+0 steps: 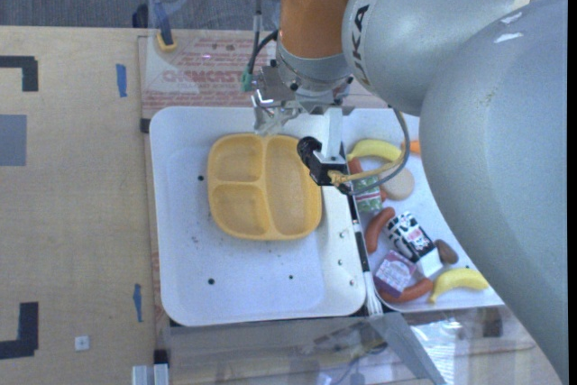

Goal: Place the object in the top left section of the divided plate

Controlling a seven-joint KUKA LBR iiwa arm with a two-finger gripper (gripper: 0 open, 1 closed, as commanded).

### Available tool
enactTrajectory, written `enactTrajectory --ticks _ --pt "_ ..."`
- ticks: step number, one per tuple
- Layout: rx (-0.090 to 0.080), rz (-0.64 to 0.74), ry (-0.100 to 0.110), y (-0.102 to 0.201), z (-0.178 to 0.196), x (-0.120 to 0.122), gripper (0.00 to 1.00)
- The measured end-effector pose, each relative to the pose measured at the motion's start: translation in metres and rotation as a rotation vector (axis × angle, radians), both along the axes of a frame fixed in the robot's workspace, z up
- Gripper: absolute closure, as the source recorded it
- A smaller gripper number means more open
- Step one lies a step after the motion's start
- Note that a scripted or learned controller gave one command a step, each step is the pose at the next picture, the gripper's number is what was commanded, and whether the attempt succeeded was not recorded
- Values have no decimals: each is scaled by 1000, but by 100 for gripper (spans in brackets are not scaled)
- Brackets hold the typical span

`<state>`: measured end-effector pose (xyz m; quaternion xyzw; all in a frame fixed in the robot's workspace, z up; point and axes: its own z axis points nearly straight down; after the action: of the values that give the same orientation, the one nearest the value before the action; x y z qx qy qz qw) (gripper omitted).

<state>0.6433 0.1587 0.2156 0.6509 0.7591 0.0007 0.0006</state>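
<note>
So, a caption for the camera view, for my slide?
Arm over the yellow divided plate in one white bin; food items lie in the other.

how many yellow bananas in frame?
2. One yellow banana at the right white bin's top, by the grey arm; the other at its bottom. The arm covers part of that bin; more may be hidden.

Pale wooden bench [72,194], flat, light grain. Two shallow white bins side by side on it, touching along shared edge: left bin [180,221], right bin [371,123]. Printed board with red lettering [194,72] flat on bench, tucked under left bin's far edge. Two blue tape strips [121,79] [137,302] left of bins. Black corner marks [25,72] [25,329] and grey rectangle [11,140] near bench's left edge.
</note>
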Motion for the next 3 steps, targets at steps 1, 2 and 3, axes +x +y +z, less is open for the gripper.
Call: enactTrajectory --ticks 1,2,3 --pt "0 -99 -1 -55 41 24 100" --pt "-1 41 2 -73 -3 23 100" --pt "0 147 1 -124 5 -30 100"
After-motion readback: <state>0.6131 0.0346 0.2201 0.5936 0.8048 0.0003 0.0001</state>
